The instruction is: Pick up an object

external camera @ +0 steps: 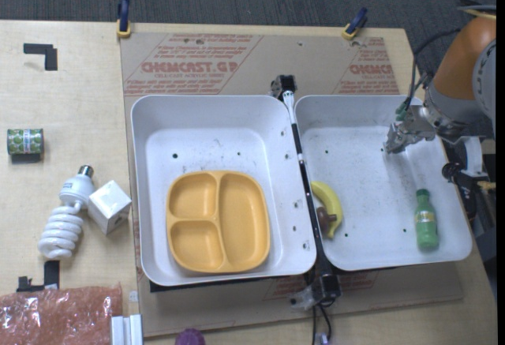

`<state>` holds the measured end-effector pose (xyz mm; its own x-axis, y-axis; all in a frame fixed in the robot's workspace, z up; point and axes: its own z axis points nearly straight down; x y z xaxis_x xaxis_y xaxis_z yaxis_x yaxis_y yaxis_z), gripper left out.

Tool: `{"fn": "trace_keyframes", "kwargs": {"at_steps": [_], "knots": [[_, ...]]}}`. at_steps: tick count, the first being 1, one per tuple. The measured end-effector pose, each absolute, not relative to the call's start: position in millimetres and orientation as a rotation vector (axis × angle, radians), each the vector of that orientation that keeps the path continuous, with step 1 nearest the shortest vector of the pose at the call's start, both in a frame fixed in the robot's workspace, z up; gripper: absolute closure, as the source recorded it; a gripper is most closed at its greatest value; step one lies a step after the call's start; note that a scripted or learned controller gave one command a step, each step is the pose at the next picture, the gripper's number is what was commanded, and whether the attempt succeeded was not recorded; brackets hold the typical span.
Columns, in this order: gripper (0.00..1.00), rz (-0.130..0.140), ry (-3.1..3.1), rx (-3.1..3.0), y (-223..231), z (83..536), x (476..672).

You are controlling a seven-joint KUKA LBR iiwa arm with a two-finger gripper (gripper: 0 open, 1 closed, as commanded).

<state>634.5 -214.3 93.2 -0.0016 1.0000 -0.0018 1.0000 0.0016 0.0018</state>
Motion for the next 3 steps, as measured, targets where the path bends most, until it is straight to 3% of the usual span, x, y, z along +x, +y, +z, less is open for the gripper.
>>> {"fn": "trace_keyframes", "kwargs": {"at_steps": [1,3], "knots": [[1.0,0.001,2.223,2.215,-222,94,659.6],[1.0,0.0,2.222,2.217,-211,93,659.4]]}}
